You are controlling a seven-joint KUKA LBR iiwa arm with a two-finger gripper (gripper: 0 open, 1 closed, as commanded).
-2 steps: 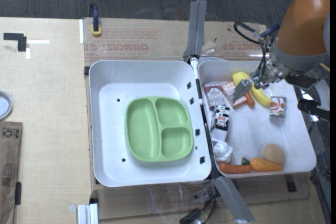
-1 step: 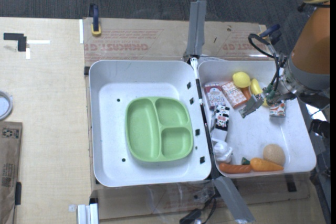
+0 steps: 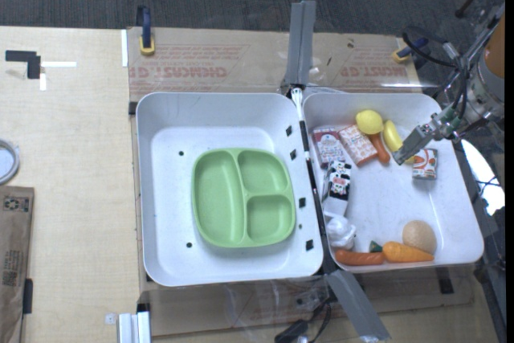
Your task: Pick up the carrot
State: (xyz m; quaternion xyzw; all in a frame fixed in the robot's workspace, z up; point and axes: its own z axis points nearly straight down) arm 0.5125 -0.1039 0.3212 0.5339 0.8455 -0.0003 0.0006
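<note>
Lying at the front edge of the right bin, the carrot rests untouched in the camera view, just beside a round beige item and close to a reddish pepper-like piece. The end effector hovers well apart from it, near the back of the same bin above a banana and a small red carton; at this angle it is hard to say whether it is parted or closed, and nothing shows between its tips. So the pick appears not yet begun: the reach, descent, grasp and lift all remain. Neighbours crowding the carrot could hinder a clean grasp. Farther back sit a lemon and two snack packets. A green divided plate occupies the left bin.
</note>
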